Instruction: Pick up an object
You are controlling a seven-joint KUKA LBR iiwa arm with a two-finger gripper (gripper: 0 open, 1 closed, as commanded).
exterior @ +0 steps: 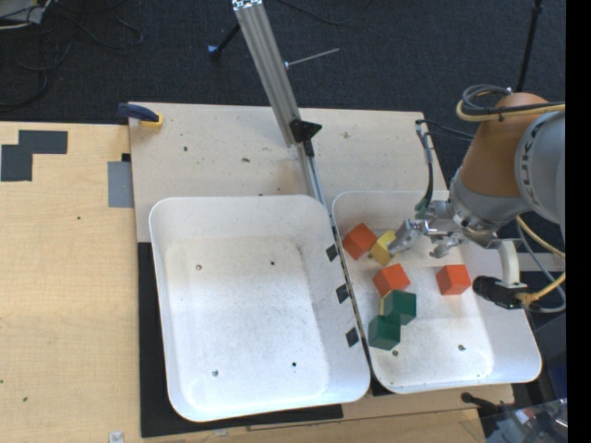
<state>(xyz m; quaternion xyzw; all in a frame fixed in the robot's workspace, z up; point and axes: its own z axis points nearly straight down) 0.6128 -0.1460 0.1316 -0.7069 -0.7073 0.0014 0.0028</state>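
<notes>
The right bin (517,363) holds several small blocks. An orange block (360,241) lies at its upper left, with a yellow block (382,248) right beside it. A second orange block (391,279) sits just below them, and a third (452,279) lies farther right. Two green blocks (400,305) (384,331) rest near the bin's left wall. My gripper (413,233) hangs low over the bin's upper middle, its tip right next to the yellow block. From this angle I cannot see whether anything is held.
The left bin (175,247) stands beside the right one, divided by a rail with black clips (340,292). A slanted aluminium post (272,67) rises behind the bins. Cables (517,293) trail from the arm at the right.
</notes>
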